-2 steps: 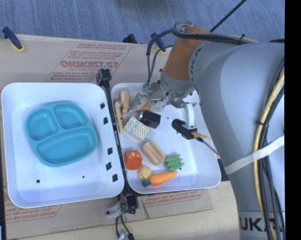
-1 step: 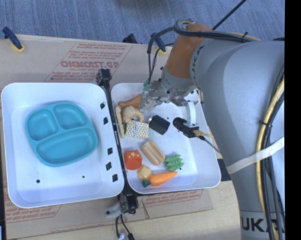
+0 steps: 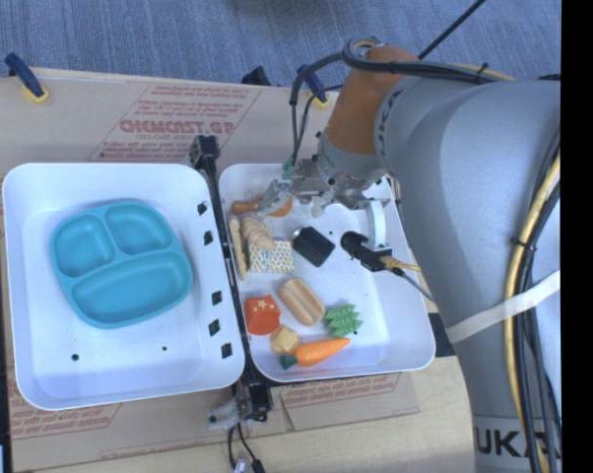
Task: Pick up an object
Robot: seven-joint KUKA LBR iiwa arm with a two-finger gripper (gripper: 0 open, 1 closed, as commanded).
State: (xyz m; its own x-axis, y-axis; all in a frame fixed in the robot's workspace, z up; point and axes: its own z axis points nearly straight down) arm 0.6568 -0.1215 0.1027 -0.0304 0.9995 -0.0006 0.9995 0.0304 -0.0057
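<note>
From my remote station, the claw (image 3: pixel 277 197), its opening impossible to judge, hangs over the right bin's (image 3: pixel 407 315) back corner near a small orange toy (image 3: pixel 245 206), where the crowding bin wall could spoil my grasp.

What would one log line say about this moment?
arm: over right bin | hand: at far end, near orange piece | blue tray: left bin

Sitting in left bin (image 3: pixel 21 264): divided plate (image 3: pixel 121 260). Lying in right bin (image 3: pixel 410 333): hot dog (image 3: pixel 301 301) centrally, tomato (image 3: pixel 262 314) at nine o'clock, carrot (image 3: pixel 321 350) at six.
</note>
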